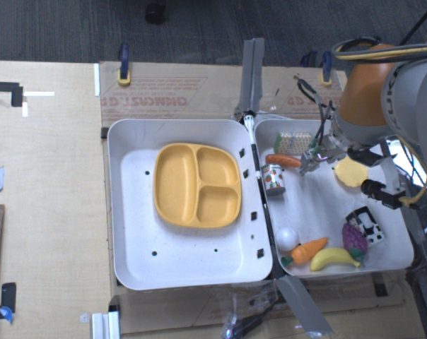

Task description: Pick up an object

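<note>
From the overhead camera I read mirrored red print on the cardboard (pixel 160 94), illegible. The left bin (pixel 129 260) holds a yellow divided plate (pixel 197 185). The right bin (pixel 326 277) holds a small can (pixel 273 181), white ball (pixel 286 237), carrot (pixel 307 249), banana (pixel 332 259). The gripper (pixel 314 159) hangs low beside a sausage (pixel 282 160); I cannot tell its opening.

The worktop (pixel 44 189) is light wood. Two shallow white bins rest on it side by side: the left bin (pixel 129 260) and the right bin (pixel 397 253). Brown cardboard (pixel 178 90) lies behind the bins.
</note>
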`<state>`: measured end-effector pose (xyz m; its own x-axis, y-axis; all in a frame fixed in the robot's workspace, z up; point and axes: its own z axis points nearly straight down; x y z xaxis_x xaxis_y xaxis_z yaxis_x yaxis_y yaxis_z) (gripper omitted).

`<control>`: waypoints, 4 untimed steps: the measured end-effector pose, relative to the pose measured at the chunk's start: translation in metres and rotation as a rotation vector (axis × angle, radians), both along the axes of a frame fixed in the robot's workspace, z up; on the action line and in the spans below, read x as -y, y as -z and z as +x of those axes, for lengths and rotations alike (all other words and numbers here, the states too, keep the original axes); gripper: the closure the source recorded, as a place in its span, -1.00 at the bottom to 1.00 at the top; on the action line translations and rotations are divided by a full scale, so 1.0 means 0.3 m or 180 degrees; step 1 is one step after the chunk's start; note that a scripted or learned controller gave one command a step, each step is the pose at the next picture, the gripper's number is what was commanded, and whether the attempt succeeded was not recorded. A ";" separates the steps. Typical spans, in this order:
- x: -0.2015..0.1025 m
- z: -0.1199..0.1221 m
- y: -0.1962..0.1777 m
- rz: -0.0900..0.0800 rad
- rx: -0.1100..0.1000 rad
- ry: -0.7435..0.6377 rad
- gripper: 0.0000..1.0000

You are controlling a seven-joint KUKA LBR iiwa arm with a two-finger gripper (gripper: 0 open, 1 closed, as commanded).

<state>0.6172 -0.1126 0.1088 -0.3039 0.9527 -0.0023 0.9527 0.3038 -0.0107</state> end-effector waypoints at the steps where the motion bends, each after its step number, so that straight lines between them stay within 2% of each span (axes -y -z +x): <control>1: 0.000 0.000 0.000 0.0000 -0.0001 0.0001 -1.00; 2: 0.127 -0.104 0.068 0.0012 0.0013 0.1032 -1.00; 3: 0.076 0.100 0.078 -0.0007 -0.0066 0.1265 -1.00; 4: -0.055 0.135 0.070 0.0005 0.0010 0.0922 -1.00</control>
<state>0.6577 -0.0959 0.0879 -0.0191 0.9998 -0.0013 0.9998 0.0191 -0.0074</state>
